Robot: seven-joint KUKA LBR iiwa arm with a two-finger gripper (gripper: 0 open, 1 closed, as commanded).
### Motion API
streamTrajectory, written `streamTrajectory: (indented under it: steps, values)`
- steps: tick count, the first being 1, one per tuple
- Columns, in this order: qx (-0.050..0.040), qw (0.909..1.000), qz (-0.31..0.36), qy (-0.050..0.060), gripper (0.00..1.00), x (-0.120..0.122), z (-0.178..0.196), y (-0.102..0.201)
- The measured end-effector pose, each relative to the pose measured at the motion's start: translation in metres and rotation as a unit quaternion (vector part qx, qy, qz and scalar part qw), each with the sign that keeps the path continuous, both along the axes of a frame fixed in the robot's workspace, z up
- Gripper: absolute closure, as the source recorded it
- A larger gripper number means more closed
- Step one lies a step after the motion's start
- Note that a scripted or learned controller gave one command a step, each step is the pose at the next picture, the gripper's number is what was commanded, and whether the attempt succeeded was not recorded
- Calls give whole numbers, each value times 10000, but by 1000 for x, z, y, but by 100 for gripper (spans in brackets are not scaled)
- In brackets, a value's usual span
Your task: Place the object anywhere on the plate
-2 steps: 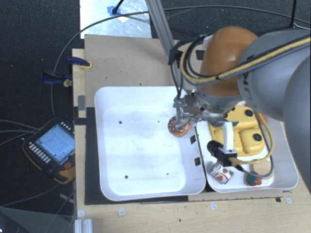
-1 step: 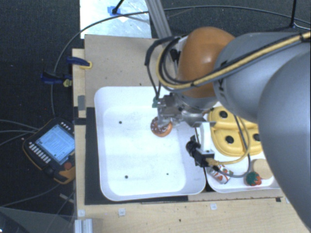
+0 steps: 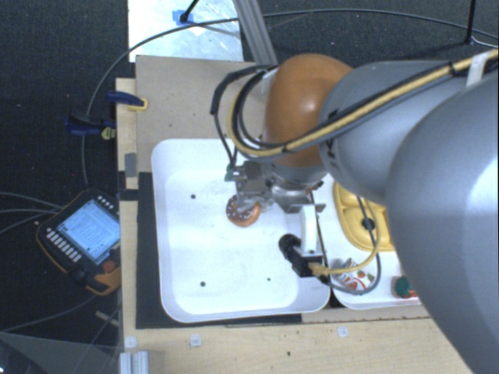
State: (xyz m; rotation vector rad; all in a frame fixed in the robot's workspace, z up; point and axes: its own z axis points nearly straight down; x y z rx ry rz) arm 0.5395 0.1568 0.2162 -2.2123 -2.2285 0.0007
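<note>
Brown round object [image 3: 244,211] under the pincer [image 3: 248,201] in left bin [image 3: 179,232] — grip state unclear.

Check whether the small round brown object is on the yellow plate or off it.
Off it. The small round brown object lies in the left white bin; the yellow plate sits in the right bin, partly behind the arm.

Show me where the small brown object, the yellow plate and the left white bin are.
small brown object [image 3: 244,211]: camera view, on its round top.
yellow plate [image 3: 352,223]: camera view, on its visible left rim.
left white bin [image 3: 195,255]: camera view, on its bare floor.
</note>
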Motion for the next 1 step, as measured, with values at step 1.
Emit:
streamTrajectory:
  steps: [1]
  values:
    - [-1, 10000, -12, -5, 0, 0, 1, -1]
